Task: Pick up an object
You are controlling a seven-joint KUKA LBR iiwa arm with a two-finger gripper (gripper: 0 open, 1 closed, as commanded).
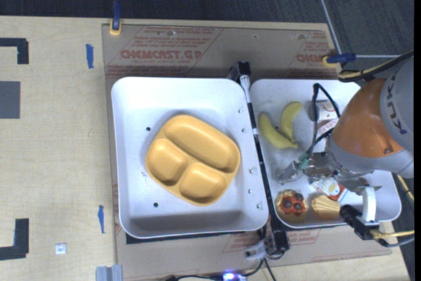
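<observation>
My claw is down in the right bin; I cannot tell its state. Two bananas lie just beyond the claw, near the bin's far-left side. A pizza-like toy and a ridged tan piece lie just below the claw. The yellow sectioned tray sits well apart to the claw's left, in the left bin.

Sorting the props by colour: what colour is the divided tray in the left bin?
Yellow-orange tray, seen in the camera view.
</observation>
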